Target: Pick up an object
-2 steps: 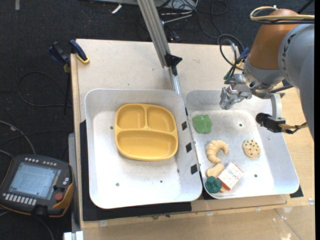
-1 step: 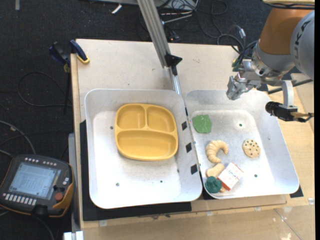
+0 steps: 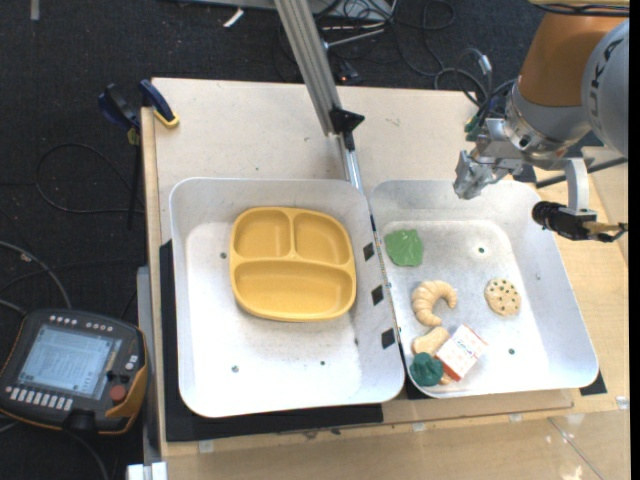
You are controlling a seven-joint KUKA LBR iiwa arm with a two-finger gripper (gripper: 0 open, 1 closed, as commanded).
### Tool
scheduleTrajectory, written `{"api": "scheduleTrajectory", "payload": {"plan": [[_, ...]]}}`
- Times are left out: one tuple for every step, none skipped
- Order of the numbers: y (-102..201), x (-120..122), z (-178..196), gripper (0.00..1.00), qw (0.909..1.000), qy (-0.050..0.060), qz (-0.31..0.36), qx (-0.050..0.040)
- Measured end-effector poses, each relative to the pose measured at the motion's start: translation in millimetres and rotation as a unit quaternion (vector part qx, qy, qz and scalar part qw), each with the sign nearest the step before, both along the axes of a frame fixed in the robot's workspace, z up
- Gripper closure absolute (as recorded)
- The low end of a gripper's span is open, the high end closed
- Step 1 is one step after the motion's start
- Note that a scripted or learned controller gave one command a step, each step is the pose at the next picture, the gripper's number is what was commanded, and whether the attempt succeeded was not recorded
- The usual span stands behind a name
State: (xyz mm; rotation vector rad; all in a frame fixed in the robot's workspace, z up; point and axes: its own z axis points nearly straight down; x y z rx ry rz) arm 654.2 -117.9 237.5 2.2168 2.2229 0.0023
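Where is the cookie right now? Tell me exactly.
In the camera view, the cookie lies in the right-hand bin, toward its right side, apart from the croissant on its left and up-right of the small red-and-white box.

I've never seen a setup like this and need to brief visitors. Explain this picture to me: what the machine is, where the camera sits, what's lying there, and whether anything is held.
The camera is fixed above a bench, looking down at a slant. The machine is a robot arm, grey with an orange band, reaching in from the right. Its end effector hangs over the far edge of the right bin; nothing shows between its fingers. The left bin holds a yellow divided tray. The right bin holds toy foods: a green leaf-like piece, a croissant, a cookie, a small red and white box and a dark green piece. The arm's job is to pick one up.
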Motion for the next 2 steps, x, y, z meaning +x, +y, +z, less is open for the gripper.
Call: {"api": "scheduleTrajectory", "payload": {"plan": [[59.7, 2.7, -8.7, 1.0, 1.0, 0.002, 0.002, 0.001], [109.8, -1.8, -16.4, 1.0, 1.0, 0.002, 0.002, 0.0012]]}}
